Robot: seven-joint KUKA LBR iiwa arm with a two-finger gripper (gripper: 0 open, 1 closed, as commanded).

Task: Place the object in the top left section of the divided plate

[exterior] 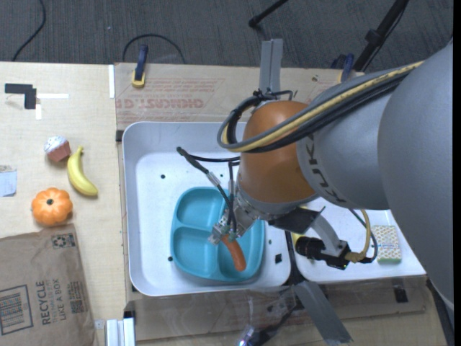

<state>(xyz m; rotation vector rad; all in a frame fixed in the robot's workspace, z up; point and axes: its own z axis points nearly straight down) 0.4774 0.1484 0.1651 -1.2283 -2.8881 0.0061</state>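
One orange sausage [233, 254] lies in the right section of the blue plate [189, 215], its upper end at the tip of the gripper [222, 231], which hangs just above it. Whether the gripper has hold of it cannot be told. Done well, the step means a firm pinch on the sausage, a clean lift over the divider, and release low in the top left section.
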